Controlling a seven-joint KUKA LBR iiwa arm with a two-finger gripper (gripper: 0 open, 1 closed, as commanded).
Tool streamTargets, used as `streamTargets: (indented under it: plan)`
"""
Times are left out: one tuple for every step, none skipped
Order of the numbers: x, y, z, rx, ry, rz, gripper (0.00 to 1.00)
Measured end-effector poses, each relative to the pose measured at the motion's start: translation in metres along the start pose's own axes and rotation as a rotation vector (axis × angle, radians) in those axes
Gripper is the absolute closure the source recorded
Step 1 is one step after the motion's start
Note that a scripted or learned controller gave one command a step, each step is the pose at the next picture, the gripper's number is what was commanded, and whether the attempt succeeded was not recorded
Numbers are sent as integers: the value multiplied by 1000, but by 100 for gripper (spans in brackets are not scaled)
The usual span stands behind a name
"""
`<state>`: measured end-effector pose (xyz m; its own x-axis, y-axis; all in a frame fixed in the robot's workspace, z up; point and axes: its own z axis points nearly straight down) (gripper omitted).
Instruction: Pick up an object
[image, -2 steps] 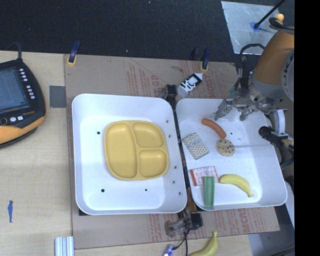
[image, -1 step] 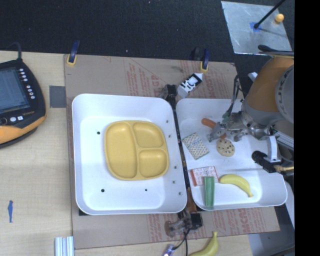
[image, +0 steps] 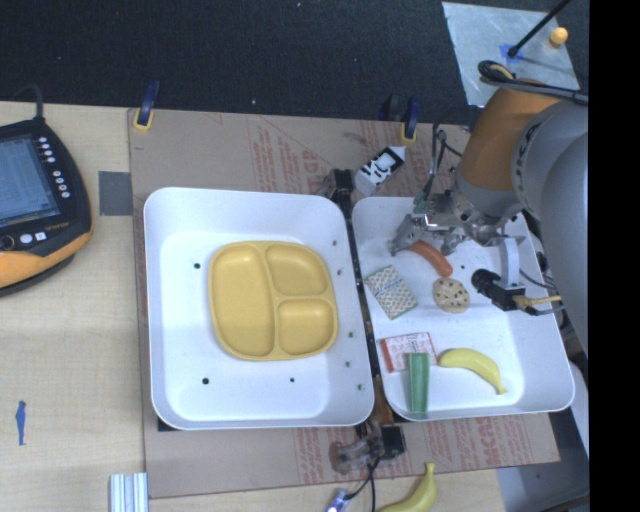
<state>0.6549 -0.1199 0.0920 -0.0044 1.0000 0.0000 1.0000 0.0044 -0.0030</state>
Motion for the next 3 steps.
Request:
streamTargets:
  plan:
    - [-44,1,-56,-2,0,2,0]
    - [-30,-35,1,2,-1,1,0]
    - [-70,1,0,-1,0,2,0]
